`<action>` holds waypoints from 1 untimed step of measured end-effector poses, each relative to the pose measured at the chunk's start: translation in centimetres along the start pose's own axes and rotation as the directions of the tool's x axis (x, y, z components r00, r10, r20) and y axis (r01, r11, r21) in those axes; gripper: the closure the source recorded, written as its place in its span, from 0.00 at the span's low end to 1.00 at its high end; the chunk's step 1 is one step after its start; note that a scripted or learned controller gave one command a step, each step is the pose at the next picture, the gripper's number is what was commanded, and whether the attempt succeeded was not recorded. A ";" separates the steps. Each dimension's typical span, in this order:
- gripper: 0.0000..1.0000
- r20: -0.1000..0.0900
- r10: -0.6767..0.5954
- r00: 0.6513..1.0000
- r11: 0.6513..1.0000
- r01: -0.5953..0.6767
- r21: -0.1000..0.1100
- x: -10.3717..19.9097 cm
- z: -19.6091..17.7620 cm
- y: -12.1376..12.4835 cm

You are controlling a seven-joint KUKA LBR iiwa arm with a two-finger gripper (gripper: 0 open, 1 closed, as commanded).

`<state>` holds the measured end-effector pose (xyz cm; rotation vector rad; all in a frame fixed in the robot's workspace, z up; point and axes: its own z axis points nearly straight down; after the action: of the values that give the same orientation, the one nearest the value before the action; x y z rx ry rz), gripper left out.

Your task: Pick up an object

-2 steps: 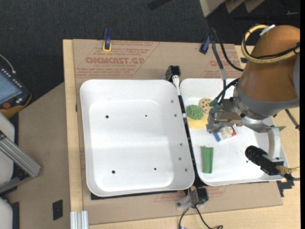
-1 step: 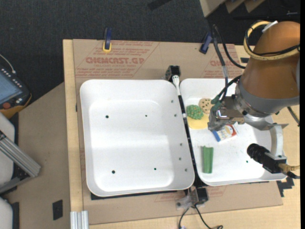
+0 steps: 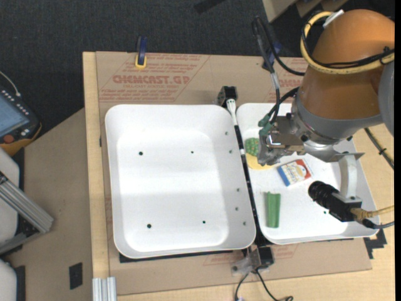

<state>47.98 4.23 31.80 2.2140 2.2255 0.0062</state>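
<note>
Jaws (image 3: 270, 148) state cannot be told, poised over small green-and-yellow soft-looking object (image 3: 252, 150) at right white bin's (image 3: 313, 229) left edge; judged light, squashy, best pinched across its middle.

Two bins (image 3: 125, 168) side by side — objects (image 3: 273, 209) in right one

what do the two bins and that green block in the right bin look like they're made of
Left bin and right bin: probably moulded plastic, smooth white with a slight sheen and rounded corners. Green block: matte, evenly coloured with soft edges, so likely foam or plastic; the view leaves it open.
</note>
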 end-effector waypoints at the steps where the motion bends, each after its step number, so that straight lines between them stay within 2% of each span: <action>1: 1.00 -0.003 -0.004 1.000 1.000 0.004 -0.005 6.9 -7.6 0.1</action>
<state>47.99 11.11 39.44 2.2087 2.2282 0.0151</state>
